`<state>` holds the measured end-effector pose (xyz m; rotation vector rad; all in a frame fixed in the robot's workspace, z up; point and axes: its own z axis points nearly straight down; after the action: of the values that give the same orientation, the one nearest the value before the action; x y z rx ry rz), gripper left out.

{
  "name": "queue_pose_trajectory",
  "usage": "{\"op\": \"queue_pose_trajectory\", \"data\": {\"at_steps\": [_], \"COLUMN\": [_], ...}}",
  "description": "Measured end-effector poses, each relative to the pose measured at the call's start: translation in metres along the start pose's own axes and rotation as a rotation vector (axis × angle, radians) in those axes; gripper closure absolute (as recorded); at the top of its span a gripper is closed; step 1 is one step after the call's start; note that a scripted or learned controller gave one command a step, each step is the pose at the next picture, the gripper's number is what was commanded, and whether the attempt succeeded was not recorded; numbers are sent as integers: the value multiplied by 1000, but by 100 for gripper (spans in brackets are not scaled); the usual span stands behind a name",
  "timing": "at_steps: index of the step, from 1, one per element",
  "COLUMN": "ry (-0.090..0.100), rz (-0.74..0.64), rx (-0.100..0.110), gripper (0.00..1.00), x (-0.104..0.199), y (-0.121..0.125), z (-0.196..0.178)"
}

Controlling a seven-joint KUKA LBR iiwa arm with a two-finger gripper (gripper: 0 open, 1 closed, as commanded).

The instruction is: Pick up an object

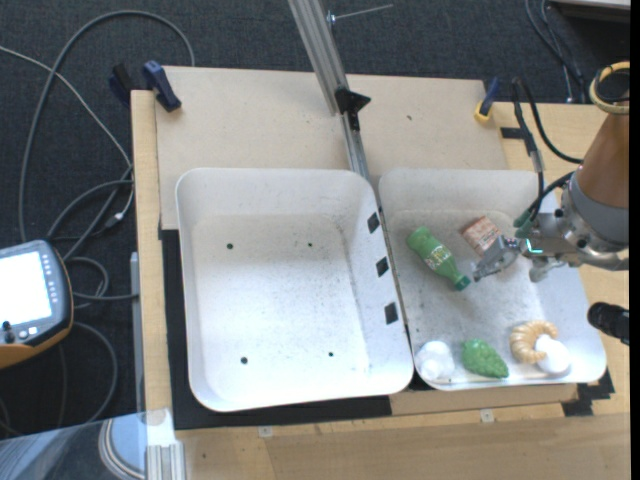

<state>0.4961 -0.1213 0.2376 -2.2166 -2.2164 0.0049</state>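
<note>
The right bin [500,186] holds a green bottle [436,256] lying on its side, a small brown box [480,233], a white round object [435,360], a green lumpy object [485,359] and a tan and white object [537,345]. My gripper [497,260] reaches in from the right and hangs low between the bottle's cap end and the brown box. Nothing shows between its fingers.
The left bin [200,208] lies beside the right one, with a metal pole [318,48] slanting up from the gap between them. Clamps [160,83] sit at the bench's back corners. Cables and a handheld pendant [30,303] lie on the floor at left.
</note>
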Motion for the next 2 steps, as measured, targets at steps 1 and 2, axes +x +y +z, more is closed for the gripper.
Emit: {"op": "queue_pose_trajectory", "data": {"at_steps": [1,2], "ry": [-1,1], "rz": [0,-1], "rx": [-5,1], "gripper": [0,0], "x": [0,10], "y": [1,4], "z": [-2,51]}}
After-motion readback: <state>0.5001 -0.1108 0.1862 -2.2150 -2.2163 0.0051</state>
